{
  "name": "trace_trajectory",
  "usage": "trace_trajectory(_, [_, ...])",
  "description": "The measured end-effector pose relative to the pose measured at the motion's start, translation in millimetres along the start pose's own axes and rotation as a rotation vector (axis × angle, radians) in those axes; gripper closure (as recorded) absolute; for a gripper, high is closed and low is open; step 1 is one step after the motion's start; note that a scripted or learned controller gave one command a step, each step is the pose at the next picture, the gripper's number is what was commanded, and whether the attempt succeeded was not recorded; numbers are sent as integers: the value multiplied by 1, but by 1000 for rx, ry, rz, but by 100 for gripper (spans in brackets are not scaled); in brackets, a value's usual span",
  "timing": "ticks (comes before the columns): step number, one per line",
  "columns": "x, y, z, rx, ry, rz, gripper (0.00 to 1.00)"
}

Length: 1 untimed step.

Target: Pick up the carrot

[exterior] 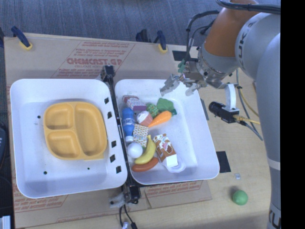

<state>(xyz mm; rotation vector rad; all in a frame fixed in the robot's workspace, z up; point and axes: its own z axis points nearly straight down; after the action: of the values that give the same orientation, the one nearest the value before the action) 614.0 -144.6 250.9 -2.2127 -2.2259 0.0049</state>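
green ball (240,197), carrot (160,119) tip pointing lower-left

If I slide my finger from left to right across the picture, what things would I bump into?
Yellow divided plate → blue bottle → carrot → gripper → green ball.

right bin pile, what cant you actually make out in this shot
- Camera view: the hot dog is partly hidden by the banana lying over it.
- The carrot has its thick end tucked against the neighbouring toys, so that end is unclear.
- Print on the small carton is too small to read.
- The gripper hangs above the right bin; its height over the pile cannot be judged.
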Motion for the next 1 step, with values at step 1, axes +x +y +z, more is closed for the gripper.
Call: trace_trajectory(1, [7,-4,104,1,1,-153,0])
